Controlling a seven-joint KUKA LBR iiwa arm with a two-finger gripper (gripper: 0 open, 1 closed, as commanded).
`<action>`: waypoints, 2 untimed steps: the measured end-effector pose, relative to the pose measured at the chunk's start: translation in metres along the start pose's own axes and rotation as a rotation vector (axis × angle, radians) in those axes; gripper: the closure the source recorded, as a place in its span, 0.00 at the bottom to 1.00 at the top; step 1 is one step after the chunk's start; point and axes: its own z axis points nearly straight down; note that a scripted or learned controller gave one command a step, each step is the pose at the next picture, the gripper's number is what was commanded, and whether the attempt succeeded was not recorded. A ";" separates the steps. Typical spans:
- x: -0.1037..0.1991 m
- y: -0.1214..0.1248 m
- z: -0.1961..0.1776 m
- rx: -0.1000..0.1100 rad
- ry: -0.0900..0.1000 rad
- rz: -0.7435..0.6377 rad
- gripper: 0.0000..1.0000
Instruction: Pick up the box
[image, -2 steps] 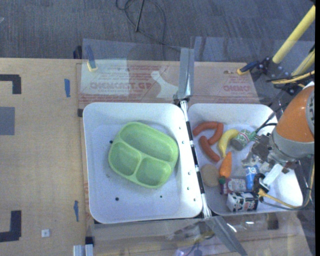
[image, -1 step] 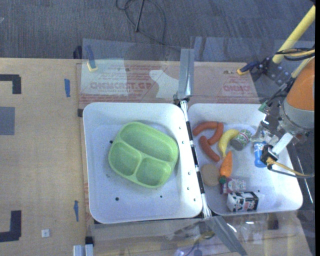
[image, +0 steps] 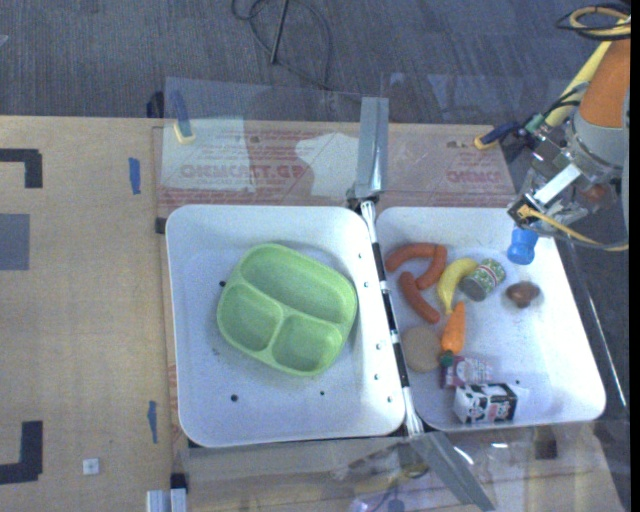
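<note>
Two shallow white bins side by side on the worktop (image: 80, 300): left bin (image: 190, 330) and right bin (image: 560, 350). One green plate (image: 287, 310) with three compartments, in the left bin, well to the left of the carrot (image: 455, 327).

One orange carrot in the right bin, with the rest counted around it:
- Two reddish sausages, one (image: 415, 256) beyond it and one (image: 420, 297) just to its left.
- One yellow banana (image: 454, 280) just beyond it.
- One small greenish can (image: 483, 279) beyond it to the right.
- One brown lump (image: 522, 294) farther right.
- One blue object (image: 521, 247) farthest beyond, to the right.
- One tan disc (image: 421, 349) touching its near left side.
- One pink pack (image: 463, 372) just below it.

One box (image: 487, 402): small, white with black patches, lying nearer the camera than the carrot and slightly right, just beside the pink pack, close to the bin's near rim.

Grey arm (image: 605, 100) with orange band, reaching in from the right. Gripper (image: 530, 210) hanging far beyond and right of the carrot, just over the blue object, well apart from the box. Cannot tell whether open or closed.
</note>
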 end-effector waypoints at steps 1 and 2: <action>0.004 -0.002 -0.010 0.000 -0.001 -0.008 1.00; 0.019 -0.049 -0.048 0.002 0.000 -0.294 1.00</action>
